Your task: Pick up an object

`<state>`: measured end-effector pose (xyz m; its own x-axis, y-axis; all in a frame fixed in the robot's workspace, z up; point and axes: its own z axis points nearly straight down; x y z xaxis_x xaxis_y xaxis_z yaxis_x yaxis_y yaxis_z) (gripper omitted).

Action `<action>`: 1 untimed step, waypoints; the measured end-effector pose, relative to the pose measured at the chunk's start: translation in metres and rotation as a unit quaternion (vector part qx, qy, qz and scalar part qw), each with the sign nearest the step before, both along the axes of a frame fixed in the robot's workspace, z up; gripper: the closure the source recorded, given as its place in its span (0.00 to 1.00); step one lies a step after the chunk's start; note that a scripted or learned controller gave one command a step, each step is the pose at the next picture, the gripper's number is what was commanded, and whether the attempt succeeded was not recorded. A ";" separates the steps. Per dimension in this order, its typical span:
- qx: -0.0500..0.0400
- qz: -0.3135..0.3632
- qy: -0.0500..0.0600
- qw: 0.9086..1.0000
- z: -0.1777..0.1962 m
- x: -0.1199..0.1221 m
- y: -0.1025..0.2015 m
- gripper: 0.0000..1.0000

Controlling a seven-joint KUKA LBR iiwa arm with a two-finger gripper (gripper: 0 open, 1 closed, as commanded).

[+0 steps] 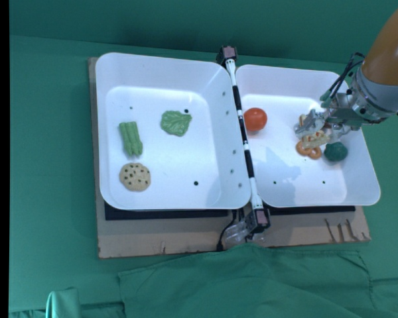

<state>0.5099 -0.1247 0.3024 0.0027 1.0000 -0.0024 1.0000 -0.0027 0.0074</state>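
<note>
My gripper (314, 126) hangs low over the right side of the right bin (285, 85), just above an orange pretzel (310, 147). A dark green broccoli-like lump (335, 152) lies right of the pretzel. A red-orange tomato (255, 119) sits near that bin's left wall. In the left bin (152, 78) lie a green asparagus bundle (131, 138), a green lettuce leaf (176, 122) and a chocolate-chip cookie (134, 176). The gripper's tips blend with the pretzel, and no object shows clearly between them.
A black-and-white striped divider (242, 138) runs between the two bins. The bins rest on a cardboard sheet (159, 244) over green cloth. The arm's orange band (391, 42) enters at the upper right.
</note>
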 end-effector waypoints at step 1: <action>0.000 -0.001 -0.001 1.000 0.049 -0.002 -0.009 1.00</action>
